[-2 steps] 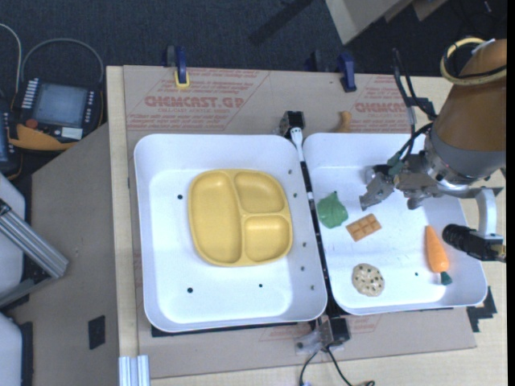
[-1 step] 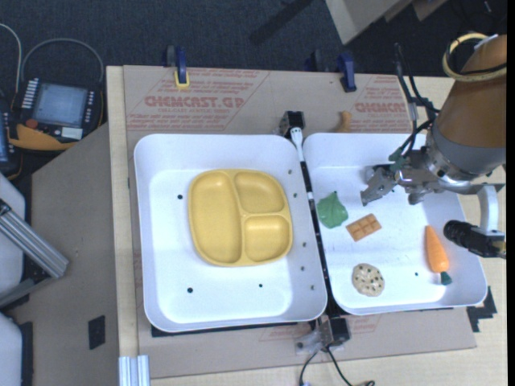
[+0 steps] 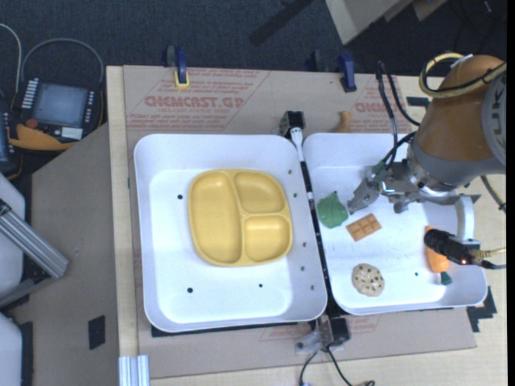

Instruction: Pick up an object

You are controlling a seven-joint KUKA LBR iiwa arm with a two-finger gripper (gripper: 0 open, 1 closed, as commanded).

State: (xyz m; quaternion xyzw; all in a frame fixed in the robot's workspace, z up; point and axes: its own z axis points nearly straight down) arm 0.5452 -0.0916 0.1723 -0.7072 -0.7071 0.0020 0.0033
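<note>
A: Where does the arm (image 3: 459, 127) stand?

B: It reaches in from the right edge of the worktop (image 3: 241, 87) and hangs over the right bin (image 3: 402, 300). Its end effector (image 3: 364, 198) sits low in that bin's middle, toward the left wall.

A: And the fingers?

B: Whether they are apart or together cannot be told; the tips are small and dark against the white floor. Nothing is seen between them.

A: What lies in that bin?

B: A green object (image 3: 331, 211) rests near the left wall, just beside the end effector's tip. A brown waffle-textured cracker (image 3: 363, 228) lies just below the end effector, toward the near edge. A round speckled cookie (image 3: 368, 280) sits closer to the bin's near edge, apart from both. At the right wall lies an orange carrot-like piece (image 3: 439, 262), with a dark part over it.

A: And the other bin?

B: The left bin (image 3: 161, 280) carries a yellow divided plate (image 3: 240, 215) at its middle, with three compartments, lying flat.

A: Anything beyond the bins?

B: A handheld controller with a screen (image 3: 55, 107) lies off the worktop's left edge, and two blue clamps (image 3: 182, 67) grip the far edge.
</note>
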